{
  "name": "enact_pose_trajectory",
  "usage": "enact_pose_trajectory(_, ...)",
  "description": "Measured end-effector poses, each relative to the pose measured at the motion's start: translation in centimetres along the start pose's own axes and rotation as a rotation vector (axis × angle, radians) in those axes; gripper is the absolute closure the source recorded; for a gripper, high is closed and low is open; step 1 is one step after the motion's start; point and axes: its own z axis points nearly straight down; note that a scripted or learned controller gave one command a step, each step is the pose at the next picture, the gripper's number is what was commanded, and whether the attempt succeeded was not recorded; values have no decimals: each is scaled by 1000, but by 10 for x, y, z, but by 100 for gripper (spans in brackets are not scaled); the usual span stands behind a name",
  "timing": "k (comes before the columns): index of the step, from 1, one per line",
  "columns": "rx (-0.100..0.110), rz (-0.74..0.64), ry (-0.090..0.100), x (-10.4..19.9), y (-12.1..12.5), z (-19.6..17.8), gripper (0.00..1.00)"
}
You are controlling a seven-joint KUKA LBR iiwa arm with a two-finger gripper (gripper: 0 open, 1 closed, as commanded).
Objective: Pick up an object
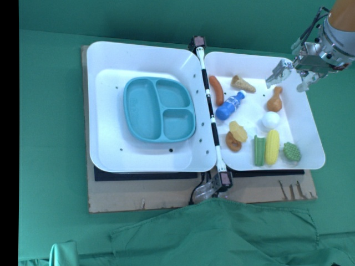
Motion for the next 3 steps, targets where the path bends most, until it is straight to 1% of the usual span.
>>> enact_pose_trajectory(1, 9, 3, -1, -30, 10, 100, 0)
enact_pose_trajectory(2, -7, 3, -4, -30, 12, 81, 100)
enact_pose_trajectory(3, -3, -7, -1, 19, 33, 84, 100)
